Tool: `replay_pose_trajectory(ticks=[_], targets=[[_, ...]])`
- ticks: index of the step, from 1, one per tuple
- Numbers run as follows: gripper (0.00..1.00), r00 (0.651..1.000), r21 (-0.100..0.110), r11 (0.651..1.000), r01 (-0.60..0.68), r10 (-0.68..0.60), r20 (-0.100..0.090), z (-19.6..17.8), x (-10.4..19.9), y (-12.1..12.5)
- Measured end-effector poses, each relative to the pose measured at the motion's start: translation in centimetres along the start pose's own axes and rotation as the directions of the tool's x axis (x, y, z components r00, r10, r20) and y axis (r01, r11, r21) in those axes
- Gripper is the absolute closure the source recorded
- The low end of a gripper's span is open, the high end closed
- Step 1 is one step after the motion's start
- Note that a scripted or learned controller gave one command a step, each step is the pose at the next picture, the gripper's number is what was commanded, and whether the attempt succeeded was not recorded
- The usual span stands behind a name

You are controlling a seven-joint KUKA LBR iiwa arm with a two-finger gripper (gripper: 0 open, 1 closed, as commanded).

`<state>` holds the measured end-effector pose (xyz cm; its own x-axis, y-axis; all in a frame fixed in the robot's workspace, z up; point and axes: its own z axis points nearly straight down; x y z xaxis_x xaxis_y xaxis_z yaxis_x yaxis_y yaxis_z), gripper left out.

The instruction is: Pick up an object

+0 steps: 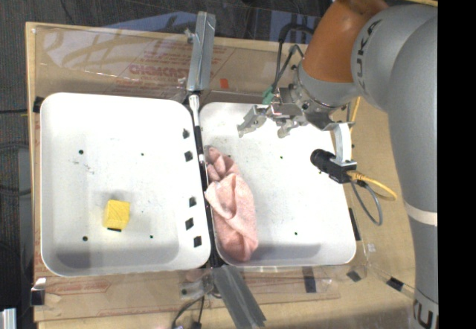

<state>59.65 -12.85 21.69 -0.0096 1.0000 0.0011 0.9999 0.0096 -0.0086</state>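
A: Where are the pickables?
B: Crumpled pink cloth [231, 210] lies against the right white bin's [327, 242] left wall, probably dropped there; small yellow foam block [117, 214] sits near-left in the left white bin [67, 126].
A: End effector [265, 123]?
B: Hovering over right bin's far edge, fingers spread, holding nothing.
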Motion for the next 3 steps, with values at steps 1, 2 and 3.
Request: replay_pose_trajectory(ticks=[1,2,3], targets=[[0.00,0.995,-0.002,0.995,0.098,-0.098,0.001,12.5,-1.2,-1.9],[1.00,0.995,0.002,0.995,0.103,-0.103,0.000,11.8,-1.2,-1.9],[1.00,0.993,-0.005,0.993,-0.120,0.120,0.000,-3.2,-2.2,-0.1]])
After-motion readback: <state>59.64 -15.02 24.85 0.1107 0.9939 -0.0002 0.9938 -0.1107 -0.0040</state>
